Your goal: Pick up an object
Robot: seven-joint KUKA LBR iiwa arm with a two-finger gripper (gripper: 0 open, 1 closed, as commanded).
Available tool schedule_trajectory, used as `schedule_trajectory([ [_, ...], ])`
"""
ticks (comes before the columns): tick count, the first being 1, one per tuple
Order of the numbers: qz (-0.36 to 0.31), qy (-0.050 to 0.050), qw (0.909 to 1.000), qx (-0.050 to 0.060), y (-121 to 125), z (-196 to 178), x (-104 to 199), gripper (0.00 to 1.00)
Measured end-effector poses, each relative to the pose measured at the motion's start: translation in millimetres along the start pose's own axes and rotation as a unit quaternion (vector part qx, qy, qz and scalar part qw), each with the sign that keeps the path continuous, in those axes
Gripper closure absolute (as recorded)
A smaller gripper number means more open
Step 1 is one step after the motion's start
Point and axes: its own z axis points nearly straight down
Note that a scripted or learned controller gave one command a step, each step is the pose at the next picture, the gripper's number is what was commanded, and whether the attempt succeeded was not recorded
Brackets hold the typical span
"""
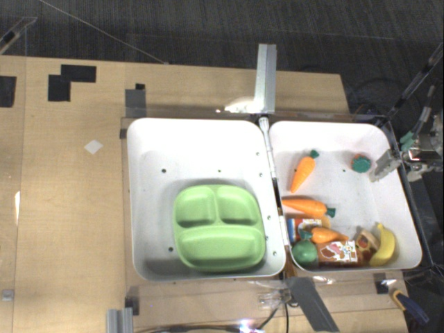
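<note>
Carrot (302, 173), probably light, stiff, slick plastic, lies apart from others; grasp mid-body; gripper (386, 164) at bin's right rim, jaw state unreadable.

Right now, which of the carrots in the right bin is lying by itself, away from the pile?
The carrot nearest the bin's far wall, tilted with its green top pointing up-right. It touches nothing, while the other two carrots lie lower down among the packed toys.
</note>
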Motion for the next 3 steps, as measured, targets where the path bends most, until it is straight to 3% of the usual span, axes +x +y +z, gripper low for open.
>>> schedule_trajectory([
  [1,0.058,0.0,0.9983,-0.001,35,-25,13,0.0],
  [2,0.015,0.0,0.9999,0.0,96,57,26,0.0],
  [3,-0.043,0.0,0.9991,-0.001,150,122,74,0.0],
])
